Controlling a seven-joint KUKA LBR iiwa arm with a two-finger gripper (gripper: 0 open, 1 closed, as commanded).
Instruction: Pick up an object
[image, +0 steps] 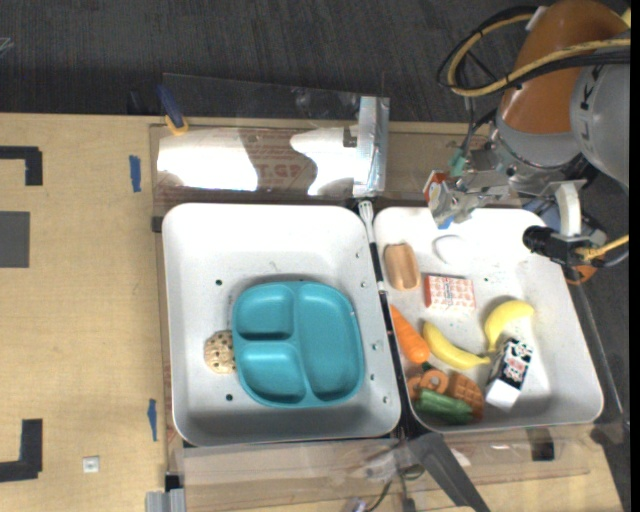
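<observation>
Two white bins side by side: left bin (190, 250) with a teal divided tray (297, 342) and a cookie (219, 351) touching its left edge. Right bin (570, 340) with a banana (480, 335), carrot (408, 337), bread roll (401, 266). Gripper (455, 203) above its far rim.

one fixed overhead camera, slanting down on both bins (180, 300).

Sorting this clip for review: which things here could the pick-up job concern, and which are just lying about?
Job:
gripper
banana
carrot
bread roll
red-patterned packet
milk carton

Lying about:
teal divided tray
cookie
left bin
</observation>
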